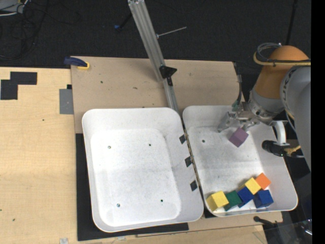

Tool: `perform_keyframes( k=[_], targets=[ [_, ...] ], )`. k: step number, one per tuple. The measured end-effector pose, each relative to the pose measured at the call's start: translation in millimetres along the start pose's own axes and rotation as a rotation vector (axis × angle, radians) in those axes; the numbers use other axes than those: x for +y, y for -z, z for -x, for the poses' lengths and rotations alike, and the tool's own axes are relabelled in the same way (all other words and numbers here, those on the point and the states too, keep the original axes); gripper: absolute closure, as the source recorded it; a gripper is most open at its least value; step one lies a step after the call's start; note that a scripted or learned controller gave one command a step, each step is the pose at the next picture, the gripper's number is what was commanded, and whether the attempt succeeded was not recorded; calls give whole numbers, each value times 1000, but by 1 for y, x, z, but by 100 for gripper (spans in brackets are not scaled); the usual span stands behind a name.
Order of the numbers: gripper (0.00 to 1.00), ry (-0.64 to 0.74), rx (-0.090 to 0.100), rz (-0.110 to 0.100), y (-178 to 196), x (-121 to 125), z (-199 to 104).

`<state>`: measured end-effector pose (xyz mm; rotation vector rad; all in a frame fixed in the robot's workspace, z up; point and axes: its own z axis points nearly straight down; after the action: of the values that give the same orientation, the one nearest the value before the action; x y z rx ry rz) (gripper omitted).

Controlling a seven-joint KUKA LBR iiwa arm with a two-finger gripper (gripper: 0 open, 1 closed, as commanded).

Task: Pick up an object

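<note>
You see the gripper clamped on a purple block, lifted over the far part of the right bin. Yellow, green, blue and orange blocks cluster at its near right corner.

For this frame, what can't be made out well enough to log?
- Camera view: whether the gripper actually holds the purple block; the contact is too small to resolve.
- Lower faces of the blocks in the right bin's near corner, hidden by its rim.
- The arm, cut off by the right edge.
</note>
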<state>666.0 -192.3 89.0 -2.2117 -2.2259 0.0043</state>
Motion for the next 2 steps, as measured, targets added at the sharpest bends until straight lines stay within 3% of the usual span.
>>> perform_keyframes(
  k=[1,2],
  targets=[
    [100,3,-1,1,11,1,0],
    [100,-2,-2,10,75,-1,0]
  ],
)
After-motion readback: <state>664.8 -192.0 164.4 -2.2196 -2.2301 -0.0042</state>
